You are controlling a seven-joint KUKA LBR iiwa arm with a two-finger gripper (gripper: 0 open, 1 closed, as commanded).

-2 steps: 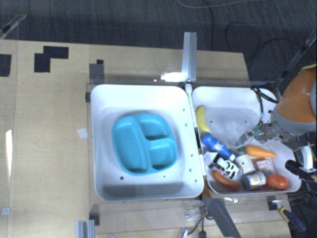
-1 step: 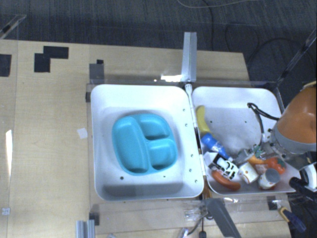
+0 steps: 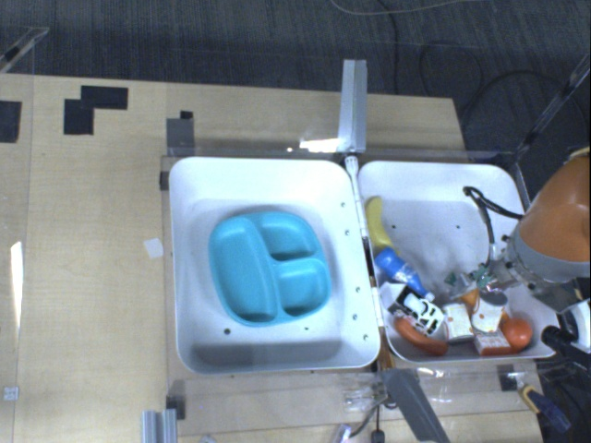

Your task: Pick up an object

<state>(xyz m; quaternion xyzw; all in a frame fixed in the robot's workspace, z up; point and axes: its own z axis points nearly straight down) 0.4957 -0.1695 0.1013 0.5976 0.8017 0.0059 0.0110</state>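
Several objects (image 3: 452, 319) crowd right bin (image 3: 434, 192) near edge — far half open; jaws' state unclear.

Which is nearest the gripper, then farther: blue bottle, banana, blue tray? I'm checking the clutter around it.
Measured from the gripper, in the right bin:
1. Blue bottle, to its left among the clutter.
2. Banana, by the bins' divider.
3. Blue tray, in the left bin.
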